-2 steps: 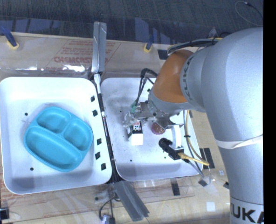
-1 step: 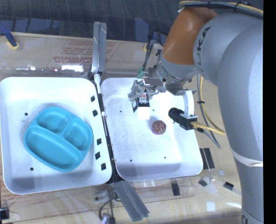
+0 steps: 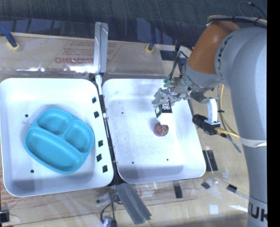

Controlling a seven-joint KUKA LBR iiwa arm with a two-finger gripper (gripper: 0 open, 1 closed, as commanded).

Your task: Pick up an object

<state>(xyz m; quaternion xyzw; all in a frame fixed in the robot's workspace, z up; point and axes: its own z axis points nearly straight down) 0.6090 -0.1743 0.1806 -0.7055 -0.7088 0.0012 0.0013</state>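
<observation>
A small round reddish-brown object (image 3: 161, 129) lies on the floor of the right bin (image 3: 130, 160), right of its middle. My gripper (image 3: 162, 109) hangs just above and behind it, a short gap away, pointing down into the bin. Nothing shows between the fingers. The grey arm with its orange band comes in from the upper right.
The left bin (image 3: 12, 174) holds a blue divided plate (image 3: 59, 139) with three compartments. A grey metal divider (image 3: 101, 46) runs between the bins. Cables and a black connector (image 3: 204, 123) hang by the right bin's right wall.
</observation>
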